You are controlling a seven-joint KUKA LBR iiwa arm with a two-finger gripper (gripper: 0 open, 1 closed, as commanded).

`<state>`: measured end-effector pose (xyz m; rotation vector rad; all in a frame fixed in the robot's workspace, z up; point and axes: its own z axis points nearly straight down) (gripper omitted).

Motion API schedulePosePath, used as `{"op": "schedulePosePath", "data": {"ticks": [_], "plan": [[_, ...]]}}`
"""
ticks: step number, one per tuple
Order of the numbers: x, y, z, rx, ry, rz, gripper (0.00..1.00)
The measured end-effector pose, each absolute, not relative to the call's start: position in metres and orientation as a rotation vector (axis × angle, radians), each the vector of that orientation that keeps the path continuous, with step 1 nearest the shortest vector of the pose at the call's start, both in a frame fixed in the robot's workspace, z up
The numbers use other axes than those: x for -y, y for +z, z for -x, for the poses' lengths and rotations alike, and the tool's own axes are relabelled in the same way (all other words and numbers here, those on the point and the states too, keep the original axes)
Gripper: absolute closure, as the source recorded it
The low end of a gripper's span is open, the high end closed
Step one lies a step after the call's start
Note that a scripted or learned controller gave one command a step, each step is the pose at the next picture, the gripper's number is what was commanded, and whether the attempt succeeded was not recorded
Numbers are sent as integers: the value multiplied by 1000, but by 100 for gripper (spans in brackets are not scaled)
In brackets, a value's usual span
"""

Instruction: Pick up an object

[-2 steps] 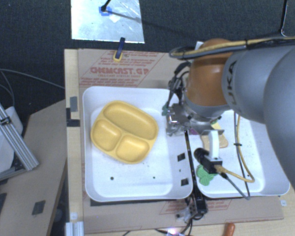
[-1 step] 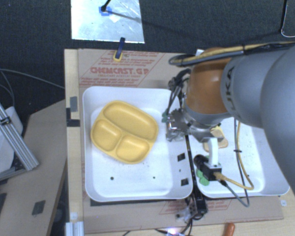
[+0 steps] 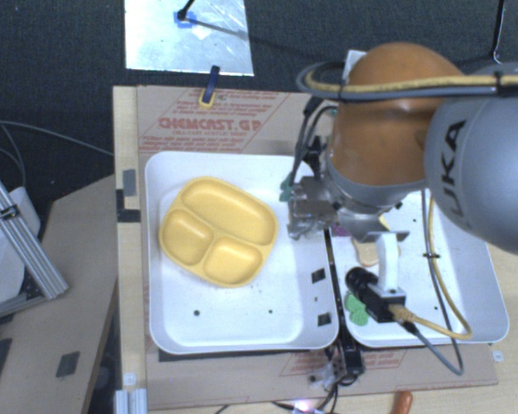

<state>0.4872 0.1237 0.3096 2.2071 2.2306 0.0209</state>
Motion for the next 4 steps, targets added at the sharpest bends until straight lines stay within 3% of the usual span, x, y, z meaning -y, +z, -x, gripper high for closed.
{"op": "schedulePosePath", "data": {"ticks": [1, 2, 3, 4], "plan": [[-120, 302, -488, -2224, 3, -2218, 0], [-114, 108, -484, -2226, -15, -2227, 0], [-116, 126, -487, -2224, 1, -2221, 100], [-172, 85, -542, -2221, 7, -2213, 100]]}}
